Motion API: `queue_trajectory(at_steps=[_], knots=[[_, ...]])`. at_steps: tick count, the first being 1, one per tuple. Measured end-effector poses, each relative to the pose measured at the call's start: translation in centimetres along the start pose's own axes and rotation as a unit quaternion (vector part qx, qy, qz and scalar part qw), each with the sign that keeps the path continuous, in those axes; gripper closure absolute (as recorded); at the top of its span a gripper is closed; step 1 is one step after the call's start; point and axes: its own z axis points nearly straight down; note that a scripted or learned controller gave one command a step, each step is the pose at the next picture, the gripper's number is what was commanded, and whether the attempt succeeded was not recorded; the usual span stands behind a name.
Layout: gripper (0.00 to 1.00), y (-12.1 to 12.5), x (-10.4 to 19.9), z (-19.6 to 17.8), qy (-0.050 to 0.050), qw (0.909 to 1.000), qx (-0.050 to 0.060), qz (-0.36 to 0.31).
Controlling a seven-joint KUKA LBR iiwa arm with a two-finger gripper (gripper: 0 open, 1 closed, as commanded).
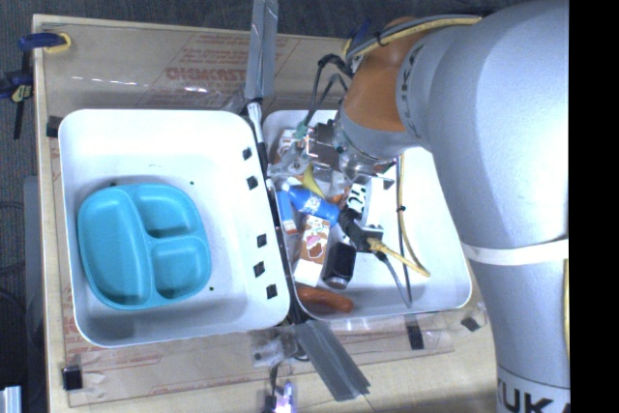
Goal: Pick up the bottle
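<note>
**A:** How far along is the pick?

**B:** Early, I'd judge — nothing looks lifted. The arm (455,102) reaches in from the right and hangs over the right bin (440,290), with the gripper (324,164) low among the clutter at that bin's left side.

**A:** And the bottle?

**B:** The likeliest candidate is the blue-and-white thing (302,204) lying tilted in the right bin, just below the gripper and near the wall between the bins. I can't be sure it's the bottle; the pile is tight and blurred. A brown carton (315,239), a dark block (338,264) and an orange piece (324,301) lie below it.

**A:** Are the fingers on it?

**B:** I cannot tell — the wrist hides them, so neither how far apart they stand nor whether anything sits between them is visible.

**A:** So what's left?

**B:** By my reading, nearly all of it: a sure grasp and the lift. The left bin (87,135) carries a blue tray (143,245), well apart from the action.
</note>
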Motion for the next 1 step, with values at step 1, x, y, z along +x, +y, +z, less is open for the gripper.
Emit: queue_trajectory(at_steps=[1], knots=[[0.0, 0.44, -2.44, 5.21, -0.003, 1.0, 0.002, -0.008]])
